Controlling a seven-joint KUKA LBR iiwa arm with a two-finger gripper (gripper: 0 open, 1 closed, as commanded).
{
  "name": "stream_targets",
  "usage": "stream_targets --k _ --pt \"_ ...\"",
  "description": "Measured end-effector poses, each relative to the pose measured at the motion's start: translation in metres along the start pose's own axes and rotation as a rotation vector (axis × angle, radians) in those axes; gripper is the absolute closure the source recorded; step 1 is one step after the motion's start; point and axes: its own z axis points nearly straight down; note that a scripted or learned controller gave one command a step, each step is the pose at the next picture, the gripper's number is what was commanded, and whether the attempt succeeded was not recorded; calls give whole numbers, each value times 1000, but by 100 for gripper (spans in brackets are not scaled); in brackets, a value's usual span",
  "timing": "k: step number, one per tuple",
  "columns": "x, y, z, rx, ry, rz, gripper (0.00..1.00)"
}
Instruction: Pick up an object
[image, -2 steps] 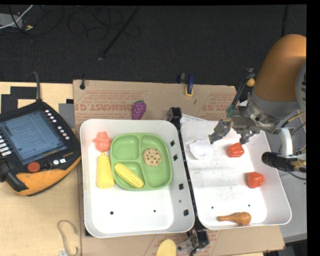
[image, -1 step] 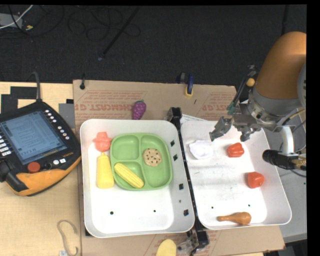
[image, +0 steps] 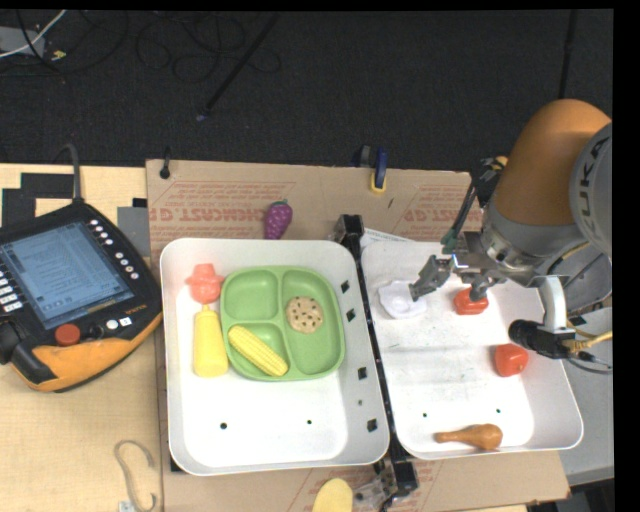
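- Now we see two white bins (image: 180, 400) on cardboard over a wooden bench (image: 60, 440).
- We count one green tray (image: 250, 300), one cookie (image: 304, 314), one corn cob (image: 258, 350).
- We see the gripper (image: 452, 284) spread wide, holding nothing.

The setting reads as a robotics lab, not a home or kitchen: a grey industrial arm with an orange band (image: 550, 150) reaches over two shallow white bins (image: 262, 440) set on cardboard sheeting (image: 300, 195) on a table (image: 60, 440). A teach pendant (image: 65, 290) with a lit screen and an orange rim lies at the left, and loose cables (image: 200, 50) trail over a dark backdrop behind. The bins hold toy food such as a plastic corn cob (image: 258, 350) on a green divided plate (image: 330, 350), stand-ins typical of grasping trials.
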Motion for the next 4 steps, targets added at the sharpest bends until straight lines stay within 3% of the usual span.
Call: stream_targets --k 2,3,4 --pt "5 5 109 -1 1 -1 0" --pt "6 5 129 -3 0 3 0" --pt "4 4 118 -3 1 10 100"
